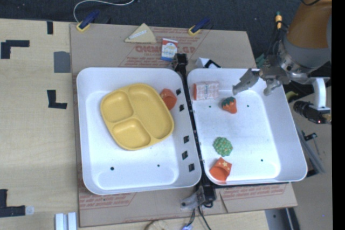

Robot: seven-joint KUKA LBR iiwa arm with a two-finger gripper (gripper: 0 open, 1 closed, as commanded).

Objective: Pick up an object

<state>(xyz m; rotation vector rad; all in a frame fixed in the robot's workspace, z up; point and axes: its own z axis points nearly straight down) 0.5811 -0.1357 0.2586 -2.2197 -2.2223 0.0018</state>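
The right bin [269,132] holds a red strawberry toy [229,105], a clear packet with red print [206,90], a green broccoli-like piece [222,145] and an orange-red wedge [220,169]. My gripper [257,83] hovers over the bin's far right part, up and to the right of the strawberry. Its two fingers [243,82] are spread apart with nothing between them. The arm's orange band [310,19] rises at the right edge.
In the left bin [91,132] lie a yellow three-compartment plate [137,115] and a small orange cup [168,98] beside it. Beyond the bins sit a small carton [169,49] and a pale triangular wedge [142,34]. A black divider [187,116] runs between the bins.
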